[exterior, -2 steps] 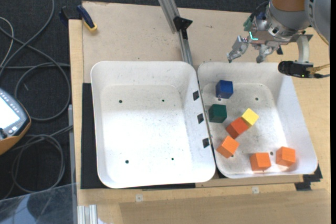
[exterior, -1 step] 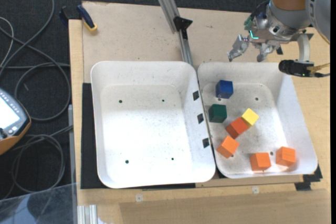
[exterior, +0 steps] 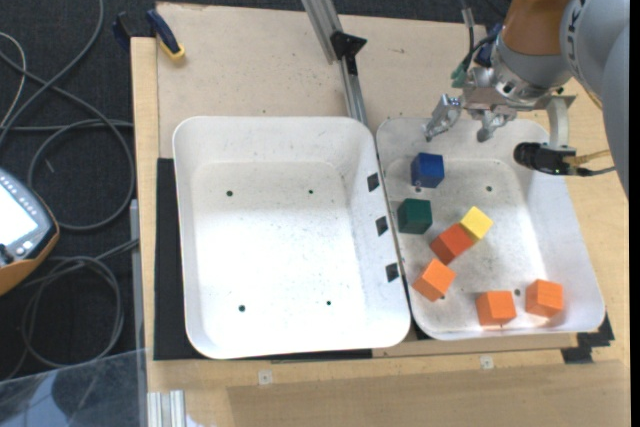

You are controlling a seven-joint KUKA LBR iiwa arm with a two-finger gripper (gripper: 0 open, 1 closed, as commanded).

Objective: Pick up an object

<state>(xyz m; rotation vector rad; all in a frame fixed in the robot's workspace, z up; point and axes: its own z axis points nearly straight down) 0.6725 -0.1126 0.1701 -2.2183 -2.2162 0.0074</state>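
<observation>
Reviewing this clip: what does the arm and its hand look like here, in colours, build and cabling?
The arm is a rounded grey casing with a glossy orange band above the wrist. Below that sits a small metallic hand with two short silver fingers. Thin cables, one yellowish, loop over the top of the orange section, and a black fitting with a cable sticks out beside the wrist.

The light is bright and even; the shallow white plastic left bin (exterior: 270, 235) looks slightly overexposed, shadows around it soft.
</observation>
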